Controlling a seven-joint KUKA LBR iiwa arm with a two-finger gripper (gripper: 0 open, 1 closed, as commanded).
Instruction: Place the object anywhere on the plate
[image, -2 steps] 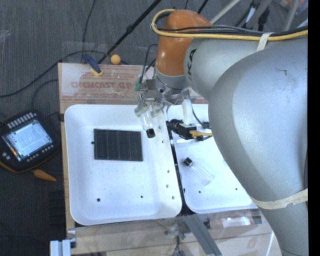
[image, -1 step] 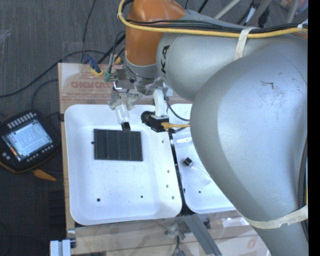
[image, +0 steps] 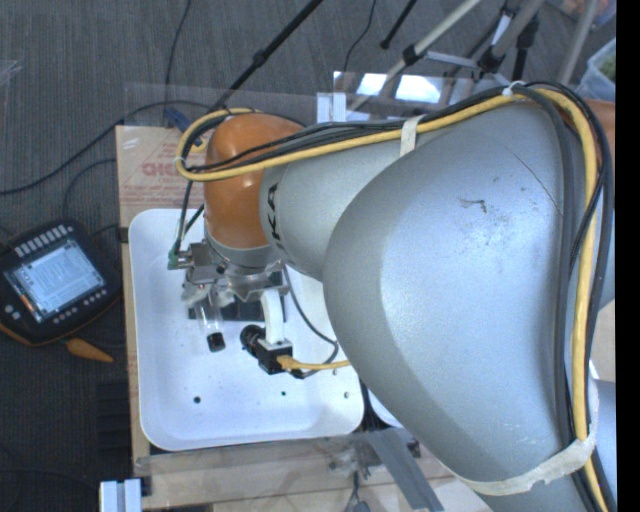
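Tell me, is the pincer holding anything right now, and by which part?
Cannot be told. The pincer hangs low over the left bin, and no object shows between its fingertips.

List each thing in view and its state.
Arm: stretched over the bins from the right.
Gripper: low over the left bin, pointing down.
Left bin: flat on the bench.
Pendant: on the floor, screen lit.

Arm (image: 470, 260) smooth matt grey; orange band (image: 238, 190) glossy; bin (image: 170, 390) smooth white plastic.
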